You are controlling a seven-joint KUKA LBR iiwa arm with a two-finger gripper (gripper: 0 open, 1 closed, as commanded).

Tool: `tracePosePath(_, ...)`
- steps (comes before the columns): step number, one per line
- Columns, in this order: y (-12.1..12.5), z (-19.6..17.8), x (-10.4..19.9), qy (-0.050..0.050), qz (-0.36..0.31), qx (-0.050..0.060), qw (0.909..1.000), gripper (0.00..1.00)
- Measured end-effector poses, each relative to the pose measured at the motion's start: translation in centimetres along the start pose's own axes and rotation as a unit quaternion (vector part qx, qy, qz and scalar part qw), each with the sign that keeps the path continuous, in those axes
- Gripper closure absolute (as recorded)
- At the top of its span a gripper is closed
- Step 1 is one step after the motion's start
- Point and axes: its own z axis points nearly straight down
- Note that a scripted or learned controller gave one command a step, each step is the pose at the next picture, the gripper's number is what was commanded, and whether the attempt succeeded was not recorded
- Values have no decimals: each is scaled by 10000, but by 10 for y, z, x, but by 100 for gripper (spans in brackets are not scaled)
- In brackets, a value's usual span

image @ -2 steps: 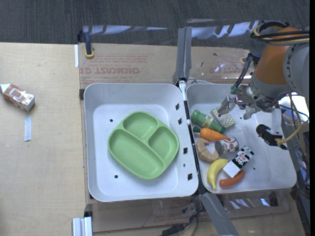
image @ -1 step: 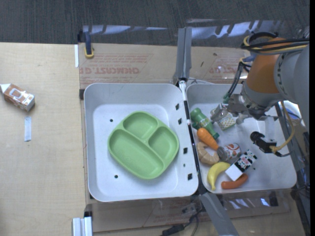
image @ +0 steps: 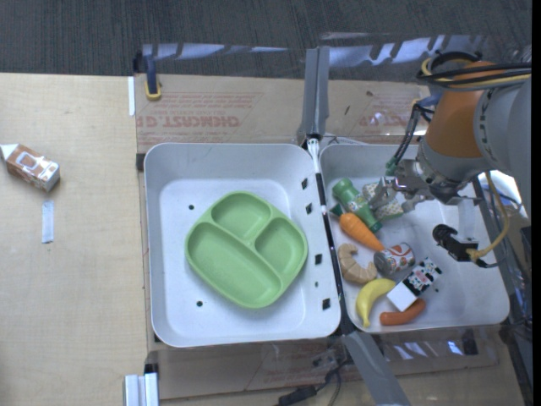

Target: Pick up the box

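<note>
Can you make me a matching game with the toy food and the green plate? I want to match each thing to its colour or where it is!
Things:
1. divided plate
2. carrot
3. banana
4. small carton

Colour or place:
A. yellow, near the right bin's front
B. on the bench, outside both bins
C. green, in the left bin
D. orange, in the right bin

Pairs: 1-C, 2-D, 3-A, 4-B

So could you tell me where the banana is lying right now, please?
The banana lies in the right bin, near its front-left corner, just below the croissant and beside the red sausage.
</note>
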Motion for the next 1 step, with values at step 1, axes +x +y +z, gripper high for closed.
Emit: tracePosePath(1, 18, -91, 69, 0, -475, -2, 9989, 100)
